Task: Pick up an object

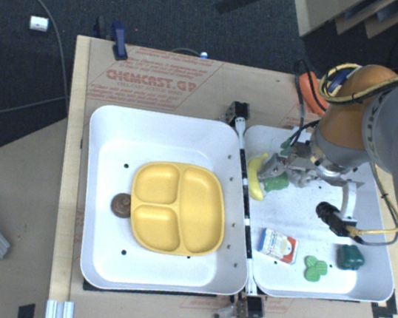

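My gripper [281, 170] hangs low over the far left part of the right bin [365, 289]. A green object [276, 182] lies right at its tip, and a yellow banana [255, 180] rests against the bin's left wall just beside it. Whether the green object sits between the fingers is not visible. Nearer the front of this bin lie a small red, white and blue packet [277, 245], a light green piece [315, 268] and a dark green piece [350, 257].
The left bin [99, 176] holds a yellow divided plate [176, 208] with a small brown round thing [121, 204] at its left edge. A ridge between the bins runs just left of the banana. The grey arm covers the right bin's far right side.
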### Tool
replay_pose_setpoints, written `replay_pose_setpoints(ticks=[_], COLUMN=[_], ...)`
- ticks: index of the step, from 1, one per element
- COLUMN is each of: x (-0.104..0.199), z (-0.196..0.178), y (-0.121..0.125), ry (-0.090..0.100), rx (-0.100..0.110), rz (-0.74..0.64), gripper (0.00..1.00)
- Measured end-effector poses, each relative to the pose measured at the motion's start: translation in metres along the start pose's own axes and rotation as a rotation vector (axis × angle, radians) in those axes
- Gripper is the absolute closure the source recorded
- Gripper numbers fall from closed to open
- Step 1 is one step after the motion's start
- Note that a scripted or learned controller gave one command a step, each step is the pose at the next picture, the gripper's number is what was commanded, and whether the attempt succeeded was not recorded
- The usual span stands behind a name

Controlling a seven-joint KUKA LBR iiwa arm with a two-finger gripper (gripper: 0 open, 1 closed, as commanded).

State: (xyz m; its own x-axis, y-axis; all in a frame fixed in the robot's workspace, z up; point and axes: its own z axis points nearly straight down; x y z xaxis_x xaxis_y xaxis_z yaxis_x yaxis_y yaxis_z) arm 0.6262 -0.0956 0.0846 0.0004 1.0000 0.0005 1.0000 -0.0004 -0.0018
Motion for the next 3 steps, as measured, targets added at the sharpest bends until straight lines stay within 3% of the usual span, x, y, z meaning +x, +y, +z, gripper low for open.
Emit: replay_pose_setpoints(ticks=[1, 2, 3], x=[0.001, 0.001, -0.007], z=[-0.011, -0.011, 0.000], y=[0.001, 0.001, 0.038], ry=[0.000, 0.001, -0.002], rx=[-0.003, -0.003, 0.003], rz=[0.000, 0.000, -0.001], gripper=[1.00, 0.00, 0.00])
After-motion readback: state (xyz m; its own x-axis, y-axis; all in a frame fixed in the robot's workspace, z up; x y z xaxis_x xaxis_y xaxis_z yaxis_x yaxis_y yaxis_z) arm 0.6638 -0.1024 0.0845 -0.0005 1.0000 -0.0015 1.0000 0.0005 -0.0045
